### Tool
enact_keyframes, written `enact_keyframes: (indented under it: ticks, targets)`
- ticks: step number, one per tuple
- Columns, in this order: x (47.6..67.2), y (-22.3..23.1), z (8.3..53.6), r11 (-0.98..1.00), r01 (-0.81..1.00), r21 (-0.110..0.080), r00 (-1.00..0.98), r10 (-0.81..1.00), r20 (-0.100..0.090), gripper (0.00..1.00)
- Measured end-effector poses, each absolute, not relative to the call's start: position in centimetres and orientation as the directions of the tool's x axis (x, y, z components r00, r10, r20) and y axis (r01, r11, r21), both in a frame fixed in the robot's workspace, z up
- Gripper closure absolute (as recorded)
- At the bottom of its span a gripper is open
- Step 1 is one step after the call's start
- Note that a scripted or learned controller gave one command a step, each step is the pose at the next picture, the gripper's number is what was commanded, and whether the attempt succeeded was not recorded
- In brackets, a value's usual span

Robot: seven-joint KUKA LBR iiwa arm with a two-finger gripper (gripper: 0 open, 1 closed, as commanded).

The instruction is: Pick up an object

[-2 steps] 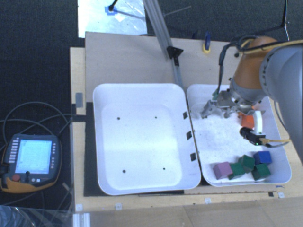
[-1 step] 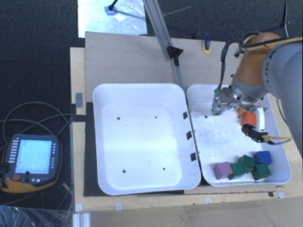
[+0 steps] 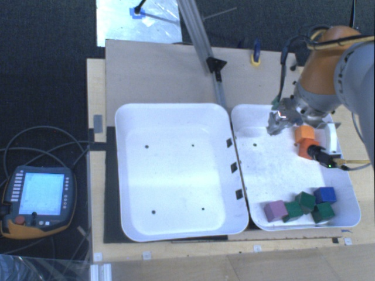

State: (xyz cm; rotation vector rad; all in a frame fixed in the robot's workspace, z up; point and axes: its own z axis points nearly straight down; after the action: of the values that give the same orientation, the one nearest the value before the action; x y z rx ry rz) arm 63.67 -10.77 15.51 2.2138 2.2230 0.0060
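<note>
My gripper [image 3: 288, 122] hangs over the back of the right bin [image 3: 258, 157], under the grey wrist and orange band. An orange block [image 3: 304, 141] lies right beside and partly beneath it, and I cannot tell whether they touch. In the bin's front right corner a cluster of blocks sits together: a pink block [image 3: 273, 210], a blue block [image 3: 325, 194] and three green blocks [image 3: 305, 202], well apart from the gripper.
The left bin [image 3: 126, 157] sits alongside, split from the right one by a ridge with black clips. A slanted metal pole [image 3: 199, 34] reaches down to the bins' back edge. A teach pendant [image 3: 38, 201] with cables lies off the bench at left.
</note>
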Motion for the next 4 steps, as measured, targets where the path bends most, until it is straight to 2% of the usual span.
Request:
enact_keyframes:
  ticks: [1,2,4]
  targets:
    - [63.6,-10.3,21.9,0.005,1.0,0.009,-0.005,1.0,-0.001,1.0]
    - [63.8,-10.3,24.4,0.005,1.0,0.005,-0.005,1.0,0.0,1.0]
    - [62.5,-0.5,23.1,0.01,1.0,0.0,-0.01,1.0,0.002,1.0]
